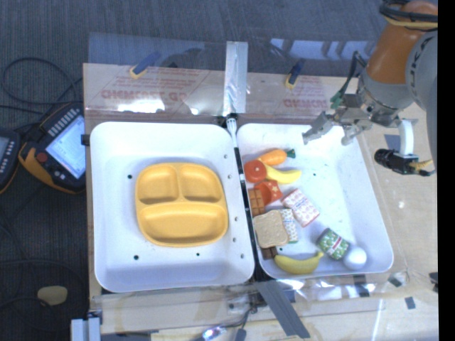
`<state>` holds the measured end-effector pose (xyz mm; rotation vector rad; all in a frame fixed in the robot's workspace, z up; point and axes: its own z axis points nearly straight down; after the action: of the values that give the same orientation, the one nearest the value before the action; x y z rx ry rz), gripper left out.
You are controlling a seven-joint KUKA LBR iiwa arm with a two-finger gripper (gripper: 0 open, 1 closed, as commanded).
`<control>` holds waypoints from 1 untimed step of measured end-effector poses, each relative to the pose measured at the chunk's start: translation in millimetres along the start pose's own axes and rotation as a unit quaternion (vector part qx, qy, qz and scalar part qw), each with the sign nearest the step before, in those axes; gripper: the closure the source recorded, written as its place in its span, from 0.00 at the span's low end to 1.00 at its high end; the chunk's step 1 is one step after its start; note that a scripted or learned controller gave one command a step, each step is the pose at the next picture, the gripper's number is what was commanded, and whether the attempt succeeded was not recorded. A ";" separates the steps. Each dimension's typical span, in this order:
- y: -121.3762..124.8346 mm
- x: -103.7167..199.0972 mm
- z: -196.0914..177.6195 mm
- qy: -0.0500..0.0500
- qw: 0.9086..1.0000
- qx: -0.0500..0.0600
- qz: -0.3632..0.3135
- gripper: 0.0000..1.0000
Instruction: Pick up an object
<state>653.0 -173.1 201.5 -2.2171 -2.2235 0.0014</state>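
My gripper hangs open over the far end of the right bin, with nothing between its fingers. Below and to its left lies a pile of toy food: a carrot, a red tomato, a small yellow banana, a red piece, a slice of toast and a patterned carton. At the bin's near end lie a larger banana, a green can and a white egg. All of them lie apart from the gripper.
The left bin holds a yellow divided plate. A ridge between the bins separates them. A teach pendant with cables lies off the bench at the left. Clear panels stand behind the bins.
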 end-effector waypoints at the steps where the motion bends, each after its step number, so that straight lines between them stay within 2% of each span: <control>1: 15.4 49.8 76.7 -0.001 0.999 0.000 -0.045 0.00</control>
<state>668.1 -123.2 124.8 -2.1165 -2.3208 0.0051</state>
